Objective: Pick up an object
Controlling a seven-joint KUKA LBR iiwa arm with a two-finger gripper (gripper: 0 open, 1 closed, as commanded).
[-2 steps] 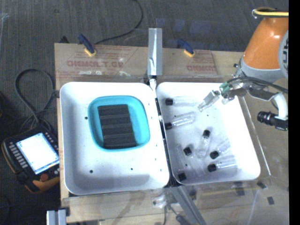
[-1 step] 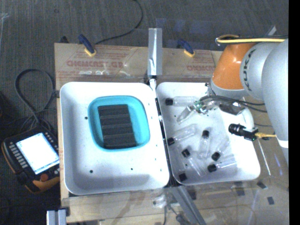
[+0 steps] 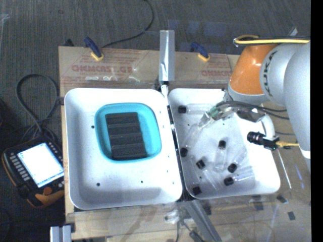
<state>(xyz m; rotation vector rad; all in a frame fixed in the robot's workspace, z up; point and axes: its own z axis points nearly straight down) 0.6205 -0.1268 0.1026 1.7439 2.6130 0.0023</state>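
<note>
The right bin (image 3: 267,183) holds several clear vials (image 3: 228,161) with black caps, scattered and pointing different ways; 1 near the front lies with its long axis running left to right. In the left bin (image 3: 75,180), a teal tray (image 3: 103,130) stands lengthwise front to back. The gripper (image 3: 218,112) hangs over the right bin's far side; I cannot tell its jaw state.

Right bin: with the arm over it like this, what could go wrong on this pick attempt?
1. The right bin holds what look like clear bottles with black caps, hard to make out against the white floor, so a grasp may close on nothing.
2. They lie close together, some apparently overlapping, so the fingers could nudge neighbours rather than isolate one.
3. The arm covers the bin's upper right, hiding anything beneath it.
</note>
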